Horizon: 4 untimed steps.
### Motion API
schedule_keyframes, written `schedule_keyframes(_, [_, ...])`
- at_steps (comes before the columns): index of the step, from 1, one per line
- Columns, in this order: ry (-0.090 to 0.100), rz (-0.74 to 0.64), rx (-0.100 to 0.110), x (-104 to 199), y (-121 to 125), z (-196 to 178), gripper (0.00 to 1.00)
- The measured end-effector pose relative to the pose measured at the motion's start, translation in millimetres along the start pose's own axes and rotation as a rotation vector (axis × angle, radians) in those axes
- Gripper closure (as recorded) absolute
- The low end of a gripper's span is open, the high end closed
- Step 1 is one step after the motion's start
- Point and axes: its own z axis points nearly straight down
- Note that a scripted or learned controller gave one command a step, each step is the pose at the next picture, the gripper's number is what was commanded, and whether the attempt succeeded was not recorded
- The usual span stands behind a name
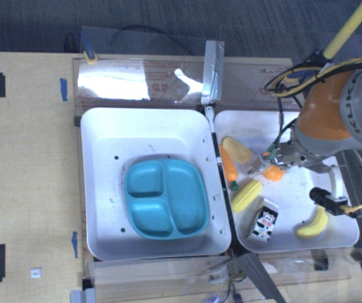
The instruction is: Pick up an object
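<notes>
While arm reaches in from right, claw [270,163] sits low over right bin [345,232]; open or closed, cannot tell. Two white bins on counter [23,194]. Left bin [98,169]: one blue divided tray [166,197]. Right bin: one carrot [229,167], one corn cob [246,195], one banana [313,225], one black-white carton [264,223], one small orange piece [273,174] touching claw.

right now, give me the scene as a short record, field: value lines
left bin: holds a blue divided tray
right bin: holds toy food
items in right bin: carrot, corn, banana, small black-and-white carton, pale yellow piece, small orange piece
arm: over the right bin, reaching in from the right
gripper: low near the small orange piece
</notes>
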Motion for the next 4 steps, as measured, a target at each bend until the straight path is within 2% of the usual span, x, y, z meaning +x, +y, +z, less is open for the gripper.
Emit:
schedule_keyframes(1, [0.001,-0.121,0.0,36.0,69.7,-90.8,1.0])
schedule_keyframes(2, [0.002,-0.119,0.008,35.0,67.6,-86.8,0.0])
schedule_keyframes(3, [0.001,-0.131,0.012,-5.2,-3.8,-60.6,0.0])
schedule_keyframes(4, [-0.001,-0.141,-0.004,2.5,67.0,7.9,0.0])
